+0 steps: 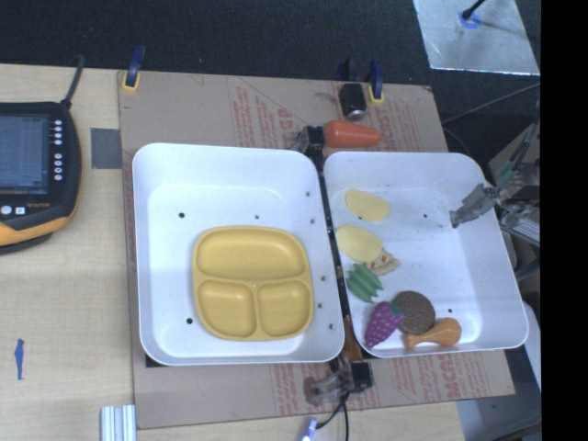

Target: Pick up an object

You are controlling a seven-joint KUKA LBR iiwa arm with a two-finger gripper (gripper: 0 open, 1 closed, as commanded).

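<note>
The right bin [478,274] holds several toy foods along its left side: two pale yellow discs [367,205] [357,243], a green piece [364,283], purple grapes [381,323], a brown round piece [414,310] and a tan drumstick [434,335]. My gripper [470,207] reaches in at the right bin's right rim, low over bare bin floor. It stands well to the right of the foods and touches none of them. Most of the arm is cut off by the frame's right side.
The left bin [165,200] carries a yellow divided plate [253,281]. An orange carrot [349,136] lies outside, just behind the bins' shared rim. A control pendant [32,173] rests on the bench at far left.
</note>
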